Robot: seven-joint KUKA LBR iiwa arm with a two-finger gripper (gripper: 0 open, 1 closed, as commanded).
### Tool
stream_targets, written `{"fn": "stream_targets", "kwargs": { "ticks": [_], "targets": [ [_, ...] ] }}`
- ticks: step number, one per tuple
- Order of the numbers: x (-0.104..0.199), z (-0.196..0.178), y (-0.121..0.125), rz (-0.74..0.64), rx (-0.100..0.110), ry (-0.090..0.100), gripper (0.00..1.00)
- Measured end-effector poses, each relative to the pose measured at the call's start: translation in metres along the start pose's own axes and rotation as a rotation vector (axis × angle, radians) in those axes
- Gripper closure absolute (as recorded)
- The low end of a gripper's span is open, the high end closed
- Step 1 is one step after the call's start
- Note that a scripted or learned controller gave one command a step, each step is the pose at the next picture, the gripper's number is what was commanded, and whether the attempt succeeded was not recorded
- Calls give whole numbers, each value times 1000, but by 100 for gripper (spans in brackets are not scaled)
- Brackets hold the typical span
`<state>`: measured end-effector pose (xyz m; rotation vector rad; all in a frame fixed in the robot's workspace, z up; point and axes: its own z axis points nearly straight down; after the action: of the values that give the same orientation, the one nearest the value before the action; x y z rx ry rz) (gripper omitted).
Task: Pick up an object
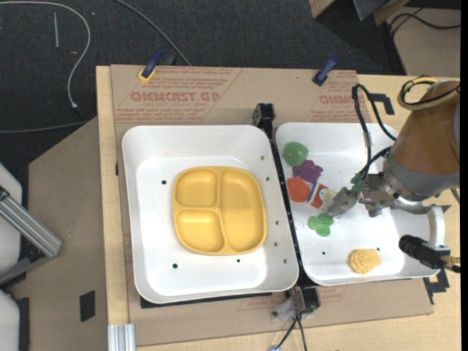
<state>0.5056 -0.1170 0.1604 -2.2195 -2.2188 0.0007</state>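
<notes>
1. Nearest the lens, a yellow corn toy point(364, 261) lies in the right bin point(380, 273), below the gripper point(338, 205) and to its right.
2. Gripper hovers low over that bin; whether it is parted or closed, I cannot tell.
3. Small green toy point(320, 225) sits just under its tip.
4. Up-left of it: red toy point(299, 189), purple toy point(308, 171), green ball point(295, 153).
5. Far left, a yellow divided plate point(219, 209) rests in the left bin point(146, 196).
</notes>
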Motion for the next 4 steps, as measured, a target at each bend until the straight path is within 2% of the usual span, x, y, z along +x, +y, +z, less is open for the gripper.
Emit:
{"fn": "stream_targets", "kwargs": {
  "ticks": [1, 2, 4],
  "targets": [
    [7, 44, 1, -1, 4, 1, 0],
    [6, 31, 2, 1, -2, 0, 100],
    [10, -57, -2, -2, -8, -3, 100]
  ]
}}
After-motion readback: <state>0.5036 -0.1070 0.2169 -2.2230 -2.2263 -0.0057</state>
